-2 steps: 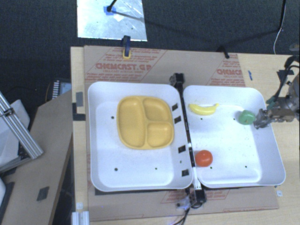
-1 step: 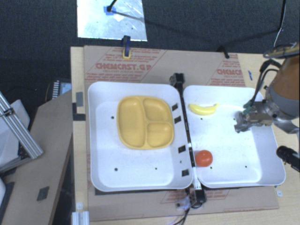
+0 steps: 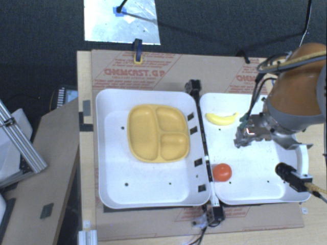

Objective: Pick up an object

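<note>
Dark carpet surrounds a bench topped with a brown printed board [image 3: 153, 70], and on it two shallow white bins sit side by side. Candidates for picking lie in the right bin [image 3: 225, 190]: a small yellow banana [image 3: 221, 118], curved and lying flat near the bin's far left corner, and a round orange-red fruit-like ball [image 3: 222, 172] close to the divider at the bin's near left. The two are well apart from each other.

Right of the banana, the gripper [image 3: 244, 136] hangs over the middle of the right bin, with nothing visibly between its fingers; whether they are apart or together cannot be told from this angle. Behind it the arm [image 3: 299, 86] bulks in grey and orange.

A yellow divided plate [image 3: 157, 133] with three compartments rests in the left bin [image 3: 110, 185]. Beyond the board, a shiny silver sheet [image 3: 121, 14] lies on the carpet.
</note>
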Tool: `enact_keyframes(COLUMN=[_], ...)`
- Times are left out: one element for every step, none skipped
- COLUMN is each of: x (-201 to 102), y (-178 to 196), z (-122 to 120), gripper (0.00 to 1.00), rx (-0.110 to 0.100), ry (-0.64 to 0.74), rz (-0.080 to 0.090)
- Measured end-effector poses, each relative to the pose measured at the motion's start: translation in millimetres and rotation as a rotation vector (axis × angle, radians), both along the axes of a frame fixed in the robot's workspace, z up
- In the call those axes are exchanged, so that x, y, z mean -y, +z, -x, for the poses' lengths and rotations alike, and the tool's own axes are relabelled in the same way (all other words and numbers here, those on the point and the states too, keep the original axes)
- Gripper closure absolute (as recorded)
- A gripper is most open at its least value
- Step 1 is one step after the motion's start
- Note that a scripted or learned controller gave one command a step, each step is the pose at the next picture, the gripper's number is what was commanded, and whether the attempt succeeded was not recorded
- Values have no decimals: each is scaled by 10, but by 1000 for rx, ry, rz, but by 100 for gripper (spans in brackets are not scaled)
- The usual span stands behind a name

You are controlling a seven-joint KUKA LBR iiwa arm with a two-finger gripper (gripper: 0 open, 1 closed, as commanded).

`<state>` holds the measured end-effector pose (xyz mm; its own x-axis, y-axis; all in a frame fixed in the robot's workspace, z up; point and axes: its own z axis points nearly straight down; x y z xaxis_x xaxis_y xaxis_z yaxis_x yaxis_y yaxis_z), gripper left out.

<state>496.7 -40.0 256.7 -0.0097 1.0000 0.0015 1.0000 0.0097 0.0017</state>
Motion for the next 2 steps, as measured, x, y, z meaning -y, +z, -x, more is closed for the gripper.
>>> enact_keyframes(x=[-493,-1019], y=[30,-135], z=[-18,47], gripper=[100,100], rx=[0,-2], ry=[-1,0], rz=[1,-1])
